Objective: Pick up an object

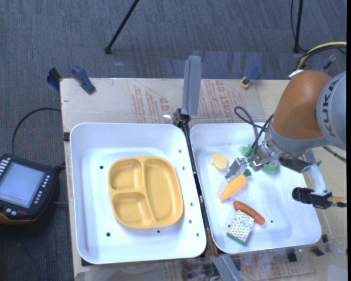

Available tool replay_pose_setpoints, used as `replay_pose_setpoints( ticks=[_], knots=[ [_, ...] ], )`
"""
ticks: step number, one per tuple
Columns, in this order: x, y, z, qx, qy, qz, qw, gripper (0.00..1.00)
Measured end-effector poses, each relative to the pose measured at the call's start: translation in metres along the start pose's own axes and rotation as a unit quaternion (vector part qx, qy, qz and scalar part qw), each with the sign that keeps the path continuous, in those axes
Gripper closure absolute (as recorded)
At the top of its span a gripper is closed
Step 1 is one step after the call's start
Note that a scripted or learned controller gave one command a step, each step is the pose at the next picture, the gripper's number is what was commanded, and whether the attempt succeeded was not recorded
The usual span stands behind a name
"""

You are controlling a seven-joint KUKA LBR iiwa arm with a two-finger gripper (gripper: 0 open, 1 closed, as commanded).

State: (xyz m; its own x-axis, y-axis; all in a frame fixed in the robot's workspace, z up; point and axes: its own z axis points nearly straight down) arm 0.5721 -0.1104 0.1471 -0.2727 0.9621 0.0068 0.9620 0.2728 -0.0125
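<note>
Camera view. Two shallow white bins sit side by side on the bench. The left bin (81, 157) holds one yellow three-compartment tray (146, 191), lying near the bin's centre with bare white floor on every side of it.

The right bin (292, 230) holds the loose objects. A pale yellow rounded piece (220, 161) lies toward 10 o'clock of the bin floor. An orange toy carrot (234, 187) lies just below it, slanted, its thicker end toward 1 o'clock. A red sausage-shaped piece (249, 212) lies at about 6 o'clock, and a small green-and-white patterned packet (241, 226) touches or nearly touches it at 7 o'clock, close to the bin's near rim. A green object (271, 167) is partly hidden under the wrist.

Open floor remains along the right bin's 3 to 5 o'clock side and along its far rim at 12 o'clock.

The gripper (238, 168) hangs just above the carrot's upper end, between it and the pale yellow piece. Its fingers appear spread, with nothing visibly between them. The arm (301, 107) enters from 3 o'clock.
</note>
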Motion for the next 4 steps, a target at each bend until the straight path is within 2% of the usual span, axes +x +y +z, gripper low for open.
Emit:
replay_pose_setpoints(
  ticks=[1, 2, 3, 4],
  knots=[
    [0.030, -0.015, 0.063, -0.002, -0.002, -0.168, 0.9857, 0.00],
    [0.024, 0.038, -0.044, -0.008, -0.005, -0.168, 0.9858, 0.00],
    [-0.007, 0.063, 0.060, -0.001, -0.001, -0.058, 0.9983, 0.00],
    [-0.008, 0.065, 0.046, -0.003, -0.001, -0.057, 0.9984, 1.00]
  ],
)
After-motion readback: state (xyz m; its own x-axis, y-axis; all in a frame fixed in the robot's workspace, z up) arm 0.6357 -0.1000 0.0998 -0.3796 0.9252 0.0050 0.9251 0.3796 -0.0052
